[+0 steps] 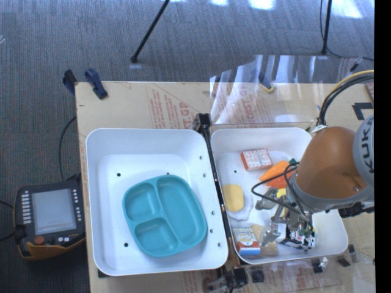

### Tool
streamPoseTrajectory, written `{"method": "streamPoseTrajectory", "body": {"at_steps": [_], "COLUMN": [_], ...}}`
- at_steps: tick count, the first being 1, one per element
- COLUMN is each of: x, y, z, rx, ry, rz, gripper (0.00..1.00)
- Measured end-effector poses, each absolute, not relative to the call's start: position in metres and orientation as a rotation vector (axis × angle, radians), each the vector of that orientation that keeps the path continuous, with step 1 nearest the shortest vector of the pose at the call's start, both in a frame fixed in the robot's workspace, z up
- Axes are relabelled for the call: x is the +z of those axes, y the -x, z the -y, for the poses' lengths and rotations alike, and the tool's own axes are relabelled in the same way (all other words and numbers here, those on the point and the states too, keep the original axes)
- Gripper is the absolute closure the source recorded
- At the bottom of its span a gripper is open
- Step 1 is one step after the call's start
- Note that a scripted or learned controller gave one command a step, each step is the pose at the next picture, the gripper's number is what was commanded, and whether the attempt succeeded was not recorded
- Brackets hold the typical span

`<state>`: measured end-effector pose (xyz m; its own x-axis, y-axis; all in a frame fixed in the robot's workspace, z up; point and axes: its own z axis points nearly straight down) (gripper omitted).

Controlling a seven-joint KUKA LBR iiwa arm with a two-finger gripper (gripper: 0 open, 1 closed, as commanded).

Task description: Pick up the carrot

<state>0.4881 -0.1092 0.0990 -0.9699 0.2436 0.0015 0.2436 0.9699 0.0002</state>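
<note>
Hovering with the pincer (287,232), grip state impossible to tell, low in the right bin (317,140), needing shifting toward the carrot (275,171) before closing.

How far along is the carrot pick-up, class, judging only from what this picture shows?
Done: the arm has reached over the right bin, its gripper low among the items. In hand: nothing visibly; the carrot lies in the bin, partly hidden by the arm, away from the gripper. Left: moving to the carrot, grasping it and lifting it.
</note>
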Motion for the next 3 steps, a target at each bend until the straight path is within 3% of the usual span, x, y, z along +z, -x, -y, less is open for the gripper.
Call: {"method": "streamPoseTrajectory", "body": {"at_steps": [1,2,3], "x": [0.154,0.084,0.098], "y": [-0.562,-0.585,-0.588], "z": [0.125,0.132,0.132], "rx": [-0.001,-0.004,-0.005], "ry": [0.356,0.443,0.441], "rz": [3.132,3.104,3.114], "gripper": [0.0,0.0,1.0]}}
